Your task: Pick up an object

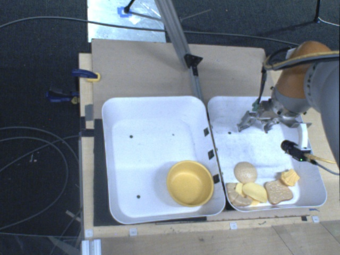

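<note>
- Camera view, nearest edge: the right bin holds a cluster of small food-shaped pieces at its 6 o'clock rim: a round beige bun, a smooth yellow banana-like piece, a brown bread slice and a yellow wedge.
- Left bin, smooth white plastic, has a glossy yellow bowl at its 5 o'clock corner.
- Both bins sit on a pale board over dark carpet with cables.
- Gripper hovers at the right bin's 12 o'clock end, its metal fingers spread, nothing between them.
</note>
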You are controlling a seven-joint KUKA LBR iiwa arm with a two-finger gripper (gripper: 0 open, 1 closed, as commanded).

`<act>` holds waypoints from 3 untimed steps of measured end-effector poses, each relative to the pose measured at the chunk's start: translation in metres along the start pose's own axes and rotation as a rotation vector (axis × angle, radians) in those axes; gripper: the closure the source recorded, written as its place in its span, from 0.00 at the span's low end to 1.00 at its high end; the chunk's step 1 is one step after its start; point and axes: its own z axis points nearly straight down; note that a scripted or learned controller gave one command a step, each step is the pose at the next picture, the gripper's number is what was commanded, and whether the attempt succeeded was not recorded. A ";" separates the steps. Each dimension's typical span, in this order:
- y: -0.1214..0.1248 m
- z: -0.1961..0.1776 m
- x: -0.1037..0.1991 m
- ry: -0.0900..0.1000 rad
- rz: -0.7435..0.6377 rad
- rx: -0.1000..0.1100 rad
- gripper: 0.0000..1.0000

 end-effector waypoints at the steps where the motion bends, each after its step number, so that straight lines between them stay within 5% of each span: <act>1: 0.002 -0.013 0.000 -0.001 -0.001 -0.006 1.00; 3: -0.003 -0.127 -0.003 -0.001 -0.002 -0.008 1.00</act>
